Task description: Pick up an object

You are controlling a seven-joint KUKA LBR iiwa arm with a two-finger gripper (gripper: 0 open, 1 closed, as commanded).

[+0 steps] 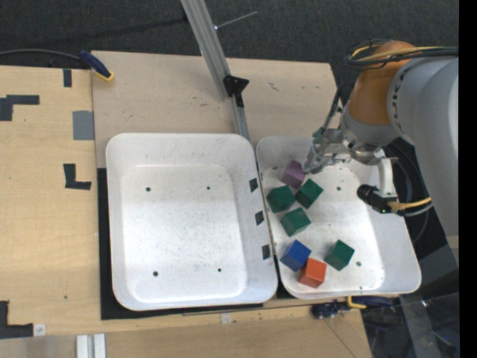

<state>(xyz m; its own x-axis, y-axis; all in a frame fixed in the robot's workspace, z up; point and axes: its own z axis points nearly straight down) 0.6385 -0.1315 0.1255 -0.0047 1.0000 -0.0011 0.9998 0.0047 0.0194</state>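
Several small blocks lie in the right bin (387, 252). A purple block (294, 174) sits at the upper left of the group, with three green blocks (280, 198), (309, 193), (296, 221) just below it. Farther toward the front are a blue block (296, 255), an orange block (313, 272) and another green block (340, 253). My gripper (317, 162) reaches down from the right and hangs just right of the purple block, above the green block beside it. No block shows between its fingers.
The left bin (182, 222) stands beside the right one, their rims touching. A slanted metal pole (212, 51) crosses above the bench toward the bins' shared edge. Cables (387, 200) hang by the arm over the right bin's right side.
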